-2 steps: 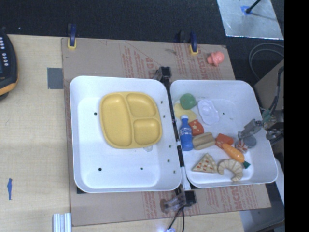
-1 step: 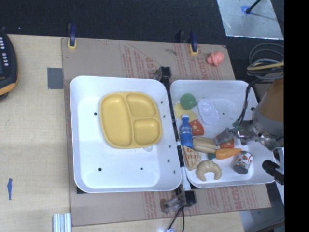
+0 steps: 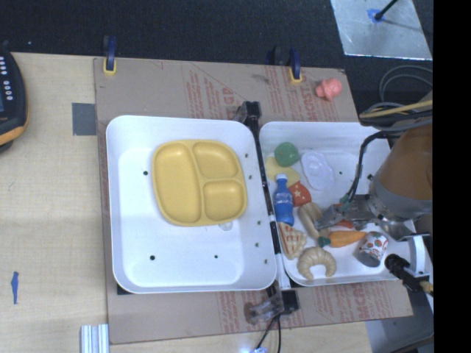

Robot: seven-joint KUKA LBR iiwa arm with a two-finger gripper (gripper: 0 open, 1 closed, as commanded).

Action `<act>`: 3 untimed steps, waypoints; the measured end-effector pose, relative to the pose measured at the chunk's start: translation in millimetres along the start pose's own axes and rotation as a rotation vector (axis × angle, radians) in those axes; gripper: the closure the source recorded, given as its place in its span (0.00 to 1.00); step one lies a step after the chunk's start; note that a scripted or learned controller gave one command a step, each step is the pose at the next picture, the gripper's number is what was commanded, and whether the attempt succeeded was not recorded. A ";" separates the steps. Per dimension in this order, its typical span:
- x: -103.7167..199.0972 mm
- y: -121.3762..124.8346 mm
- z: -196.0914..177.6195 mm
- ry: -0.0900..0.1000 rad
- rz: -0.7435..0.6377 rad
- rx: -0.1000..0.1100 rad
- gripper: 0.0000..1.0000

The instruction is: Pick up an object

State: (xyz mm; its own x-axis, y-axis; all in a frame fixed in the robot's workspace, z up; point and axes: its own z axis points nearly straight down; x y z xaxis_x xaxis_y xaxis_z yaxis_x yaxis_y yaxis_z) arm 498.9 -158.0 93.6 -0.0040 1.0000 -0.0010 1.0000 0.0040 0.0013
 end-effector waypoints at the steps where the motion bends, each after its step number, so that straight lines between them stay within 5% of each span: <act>1: 45.8 50.9 -0.5 -0.002 -0.005 -0.003 0.00; 2: 43.9 50.3 -12.4 0.000 -0.001 -0.003 1.00; 3: 79.6 99.3 -103.8 -0.001 -0.002 -0.006 1.00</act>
